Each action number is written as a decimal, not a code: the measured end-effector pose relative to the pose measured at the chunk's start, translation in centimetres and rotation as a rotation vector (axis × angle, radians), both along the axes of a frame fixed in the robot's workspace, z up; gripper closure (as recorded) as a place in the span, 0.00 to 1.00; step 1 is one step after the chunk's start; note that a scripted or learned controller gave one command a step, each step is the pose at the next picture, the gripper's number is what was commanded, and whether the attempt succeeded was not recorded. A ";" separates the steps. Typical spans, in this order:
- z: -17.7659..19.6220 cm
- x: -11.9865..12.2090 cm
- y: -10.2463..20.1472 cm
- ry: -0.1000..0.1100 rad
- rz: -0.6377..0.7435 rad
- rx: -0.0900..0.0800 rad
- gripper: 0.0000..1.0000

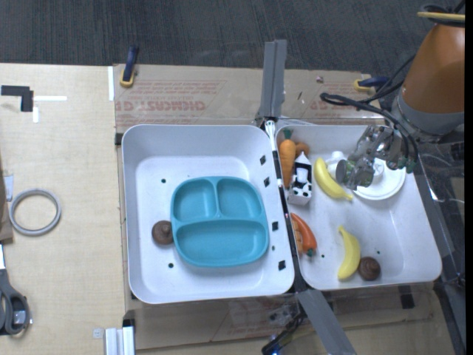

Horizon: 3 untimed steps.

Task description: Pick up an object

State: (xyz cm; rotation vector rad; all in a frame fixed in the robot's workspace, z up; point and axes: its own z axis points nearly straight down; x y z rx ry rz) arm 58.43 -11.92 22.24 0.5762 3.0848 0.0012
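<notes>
The arm reached in from the right, its orange band [441, 65] high in the corner, and the gripper [360, 170] hung low over the right bin [414, 268], just above the left edge of a small white plate [388, 186]. Whether it was clenched or released could not be told, since the tips blurred into a grey mass against the plate. Just left of the gripper lay a banana [330, 181], curved and tilted, close to it but with no clear contact. Further left, along the bin's left wall, stood a carrot [287, 157] and a black-and-white cow toy [301, 184], with a second carrot [304, 233] lying below them. Toward the bin's front lay a second banana [349, 253], and a brown round object [369, 268] sat just beside its lower end. The left bin [140, 272] held a blue 3-compartment tray [219, 220], and another brown round object [162, 232] rested just beside the tray's left edge. A roll of tape [33, 211] lay on the bench well to the left.
</notes>
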 end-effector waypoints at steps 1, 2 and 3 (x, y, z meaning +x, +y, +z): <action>-13.0 -5.2 -2.6 0.000 -0.052 -0.001 1.00; -13.0 -5.2 -2.6 0.002 -0.052 0.000 0.00; -12.1 -5.1 -2.6 -0.001 -0.052 0.000 1.00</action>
